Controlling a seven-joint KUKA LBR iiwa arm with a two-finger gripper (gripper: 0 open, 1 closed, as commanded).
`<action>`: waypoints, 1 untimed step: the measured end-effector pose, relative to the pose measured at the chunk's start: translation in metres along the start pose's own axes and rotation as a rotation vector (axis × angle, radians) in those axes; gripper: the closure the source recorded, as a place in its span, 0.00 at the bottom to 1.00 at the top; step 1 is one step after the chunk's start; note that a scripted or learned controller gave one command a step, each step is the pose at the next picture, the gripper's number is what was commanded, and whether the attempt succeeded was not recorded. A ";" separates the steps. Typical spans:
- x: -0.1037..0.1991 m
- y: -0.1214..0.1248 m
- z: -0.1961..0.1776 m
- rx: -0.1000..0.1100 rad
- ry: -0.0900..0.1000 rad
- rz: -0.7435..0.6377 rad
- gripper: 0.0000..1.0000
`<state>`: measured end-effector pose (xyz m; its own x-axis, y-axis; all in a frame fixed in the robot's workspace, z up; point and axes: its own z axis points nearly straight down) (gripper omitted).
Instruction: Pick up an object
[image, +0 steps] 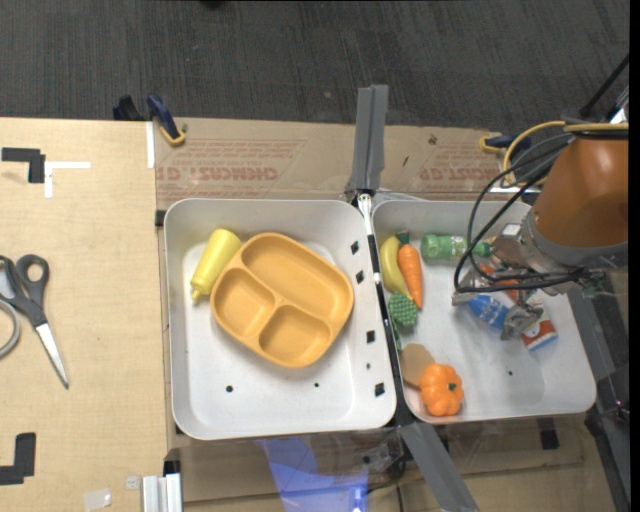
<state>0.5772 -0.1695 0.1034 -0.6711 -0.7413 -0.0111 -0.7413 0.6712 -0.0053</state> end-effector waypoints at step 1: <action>0.031 0.021 0.011 -0.004 0.009 0.179 0.00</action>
<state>0.5406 -0.1781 0.0918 -0.7923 -0.6102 -0.0027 -0.6102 0.7923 0.0004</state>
